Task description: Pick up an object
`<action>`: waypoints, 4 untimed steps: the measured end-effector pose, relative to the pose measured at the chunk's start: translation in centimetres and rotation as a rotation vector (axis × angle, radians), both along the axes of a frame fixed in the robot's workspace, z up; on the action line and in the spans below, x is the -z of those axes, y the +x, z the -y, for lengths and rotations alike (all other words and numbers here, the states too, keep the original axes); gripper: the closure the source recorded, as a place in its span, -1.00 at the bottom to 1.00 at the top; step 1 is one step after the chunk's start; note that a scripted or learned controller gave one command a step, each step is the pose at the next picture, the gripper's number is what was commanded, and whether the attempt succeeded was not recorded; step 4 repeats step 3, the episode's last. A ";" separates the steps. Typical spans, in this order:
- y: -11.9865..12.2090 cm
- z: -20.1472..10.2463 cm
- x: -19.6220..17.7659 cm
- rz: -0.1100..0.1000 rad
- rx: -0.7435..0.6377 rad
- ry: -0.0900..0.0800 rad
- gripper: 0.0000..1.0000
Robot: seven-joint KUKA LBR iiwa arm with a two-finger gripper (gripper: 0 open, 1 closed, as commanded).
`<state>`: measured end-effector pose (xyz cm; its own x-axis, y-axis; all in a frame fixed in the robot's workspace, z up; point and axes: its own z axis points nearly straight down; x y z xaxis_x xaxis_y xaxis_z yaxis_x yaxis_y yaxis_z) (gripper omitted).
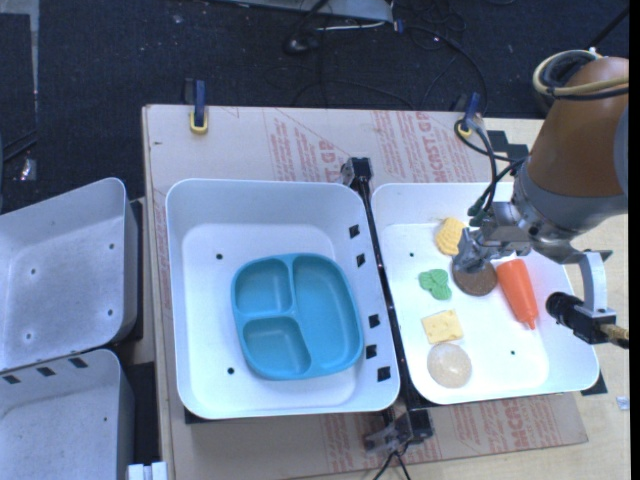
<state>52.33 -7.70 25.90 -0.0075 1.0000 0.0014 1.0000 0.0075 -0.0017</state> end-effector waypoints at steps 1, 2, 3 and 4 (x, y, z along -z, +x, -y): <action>1.0 -5.3 1.6 -0.001 0.000 0.000 1.00; 1.3 -11.1 1.1 0.002 -0.001 0.000 1.00; 2.0 -16.5 0.6 0.003 -0.001 0.000 1.00; 2.0 -16.5 0.6 0.003 -0.001 0.000 1.00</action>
